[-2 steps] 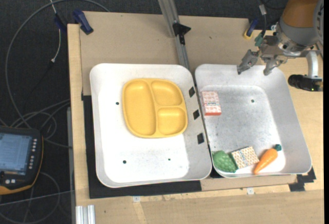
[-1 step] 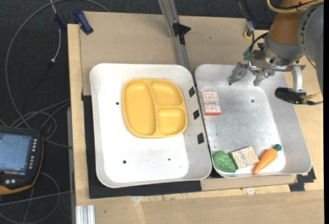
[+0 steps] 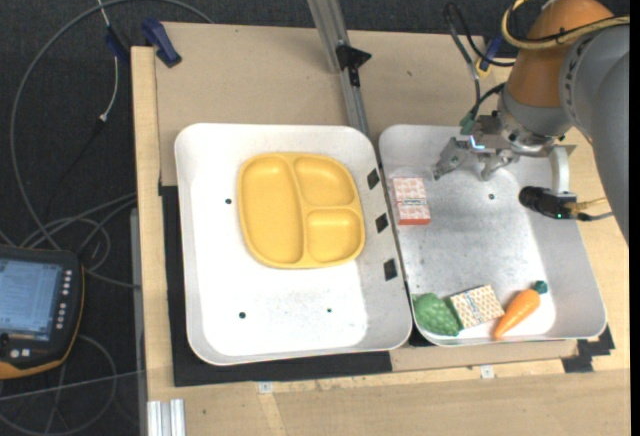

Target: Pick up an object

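The jaws [image 3: 470,152] are hanging spread and empty over the right white bin's [image 3: 560,254] far end. The small pink-and-white printed carton [image 3: 410,200] is lying nearby by the left wall: probably light and stiff, best pinched across its narrow sides.

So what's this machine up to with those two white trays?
A grey robot arm reaches in from the right, its gripper hovering over the far end of the right-hand bin. It is meant to pick something up but has nothing yet. In that bin lie a small pink box by the left wall and, along the near edge, a green toy, a patterned packet and a toy carrot. The left bin holds a yellow divided plate.
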`<state>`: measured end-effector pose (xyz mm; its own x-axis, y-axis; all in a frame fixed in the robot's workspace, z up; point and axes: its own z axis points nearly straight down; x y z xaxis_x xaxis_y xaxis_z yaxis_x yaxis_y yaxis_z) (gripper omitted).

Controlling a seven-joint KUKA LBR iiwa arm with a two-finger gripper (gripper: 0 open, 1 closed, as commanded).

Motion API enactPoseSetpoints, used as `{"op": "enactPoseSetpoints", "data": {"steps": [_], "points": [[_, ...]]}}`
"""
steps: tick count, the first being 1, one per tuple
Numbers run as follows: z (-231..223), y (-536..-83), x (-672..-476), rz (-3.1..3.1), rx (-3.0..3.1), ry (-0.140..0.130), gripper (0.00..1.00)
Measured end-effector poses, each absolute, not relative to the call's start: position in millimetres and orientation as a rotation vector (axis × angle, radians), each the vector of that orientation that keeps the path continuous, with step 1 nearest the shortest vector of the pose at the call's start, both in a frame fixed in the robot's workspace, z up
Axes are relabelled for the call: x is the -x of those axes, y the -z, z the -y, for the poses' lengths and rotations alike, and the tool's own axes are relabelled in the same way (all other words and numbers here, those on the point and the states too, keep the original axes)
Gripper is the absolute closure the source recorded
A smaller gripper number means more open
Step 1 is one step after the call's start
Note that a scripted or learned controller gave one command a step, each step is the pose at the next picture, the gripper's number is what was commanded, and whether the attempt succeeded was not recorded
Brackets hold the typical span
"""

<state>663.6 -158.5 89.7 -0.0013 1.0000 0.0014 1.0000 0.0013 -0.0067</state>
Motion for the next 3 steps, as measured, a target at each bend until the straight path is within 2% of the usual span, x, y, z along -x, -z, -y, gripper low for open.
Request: {"op": "enactPoseSetpoints", "data": {"steps": [1, 3], "points": [[158.2, -105.3, -666.1, 2.224, 2.219, 0.002, 1.00], [156.4, -235.4, -676.9, 2.230, 2.226, 0.009, 1.00]]}}
